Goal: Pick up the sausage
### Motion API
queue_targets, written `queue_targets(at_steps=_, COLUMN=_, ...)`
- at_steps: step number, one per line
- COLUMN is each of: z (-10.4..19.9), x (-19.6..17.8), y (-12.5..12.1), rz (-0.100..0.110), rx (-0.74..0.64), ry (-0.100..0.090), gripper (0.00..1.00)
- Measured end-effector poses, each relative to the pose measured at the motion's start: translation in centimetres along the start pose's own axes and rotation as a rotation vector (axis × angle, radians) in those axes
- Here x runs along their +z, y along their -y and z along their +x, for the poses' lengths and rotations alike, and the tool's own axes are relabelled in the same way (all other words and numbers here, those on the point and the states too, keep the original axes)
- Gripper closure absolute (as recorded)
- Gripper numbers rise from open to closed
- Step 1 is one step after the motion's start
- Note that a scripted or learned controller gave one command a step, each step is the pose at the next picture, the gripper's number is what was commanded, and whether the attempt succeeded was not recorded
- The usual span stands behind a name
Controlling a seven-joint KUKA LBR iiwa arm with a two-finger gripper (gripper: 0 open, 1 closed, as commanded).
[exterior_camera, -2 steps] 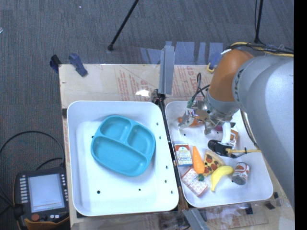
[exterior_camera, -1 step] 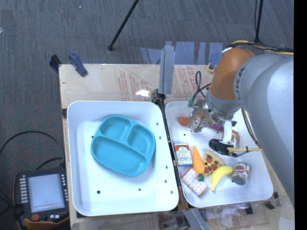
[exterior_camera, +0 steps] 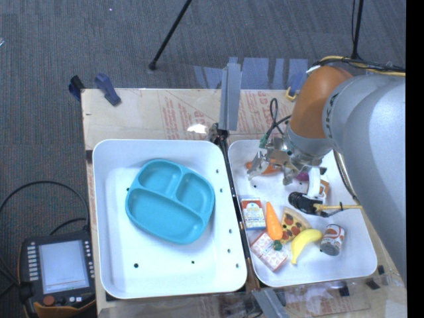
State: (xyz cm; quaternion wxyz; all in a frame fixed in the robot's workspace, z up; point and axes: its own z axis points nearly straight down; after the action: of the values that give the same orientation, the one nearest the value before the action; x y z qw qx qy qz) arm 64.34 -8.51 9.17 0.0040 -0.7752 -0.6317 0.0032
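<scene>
— Where's the sausage?

— In the right-hand bin (exterior_camera: 351,260), as the camera sees it, up in its far corner next to the wall it shares with the other bin. The sausage (exterior_camera: 264,169) is a reddish-brown thing lying on the white floor.

— And the claw?

— The claw (exterior_camera: 273,166) is low over that same corner, right above the sausage. It looks spread, with one finger on each side of the sausage. I can't tell if either finger touches it, and the sausage sits on the bin floor, not lifted.

— What else is in that bin?

— Nearer the camera there's a small carton (exterior_camera: 252,212) with a carrot (exterior_camera: 273,221) just beside it. Next comes a pizza slice (exterior_camera: 293,224), and a banana (exterior_camera: 305,242) against its near edge. A can (exterior_camera: 333,238) lies just beyond the banana, toward the arm. A second flat packet (exterior_camera: 269,252) sits below the carrot.

— The other bin?

— The left-hand bin (exterior_camera: 112,171) holds a blue divided plate (exterior_camera: 170,201), lying flat near the middle.

— Both on the same surface?

— Yes, side by side on the surface (exterior_camera: 152,114), their inner walls touching.
</scene>
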Motion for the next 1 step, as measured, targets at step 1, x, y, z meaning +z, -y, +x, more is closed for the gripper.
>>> queue_targets(at_steps=1, z=1.27, x=-9.32, y=1.78, rz=-0.006, rx=-0.005, ry=0.0, gripper=0.0)
